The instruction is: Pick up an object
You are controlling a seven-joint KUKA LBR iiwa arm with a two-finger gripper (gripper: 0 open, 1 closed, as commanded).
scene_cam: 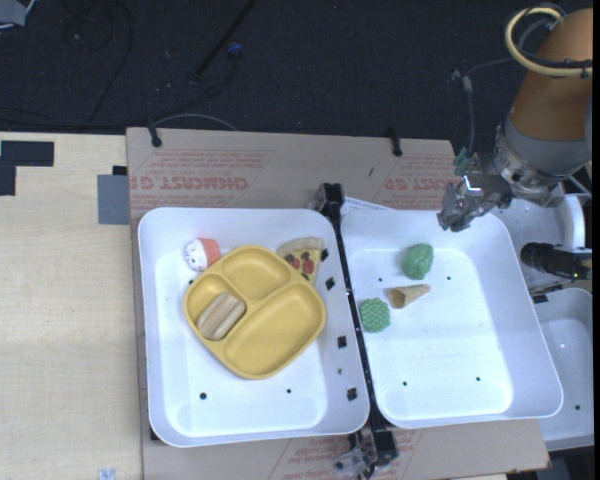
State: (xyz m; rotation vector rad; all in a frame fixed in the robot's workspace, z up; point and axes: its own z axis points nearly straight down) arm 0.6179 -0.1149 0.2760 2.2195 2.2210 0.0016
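Tool (pixel 463 211) at right bin's (pixel 500 393) upper right rim, finger state indiscernible; two green pieces (pixel 417 260) and cone (pixel 408 295) lie centre-frame below.

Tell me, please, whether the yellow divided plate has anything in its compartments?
Partly filled: the yellow plate holds one tan bread-like piece in its small left compartment; the other two compartments show bare yellow.

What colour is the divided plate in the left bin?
Yellow; the divided plate shows plainly in the camera view, in the left bin.
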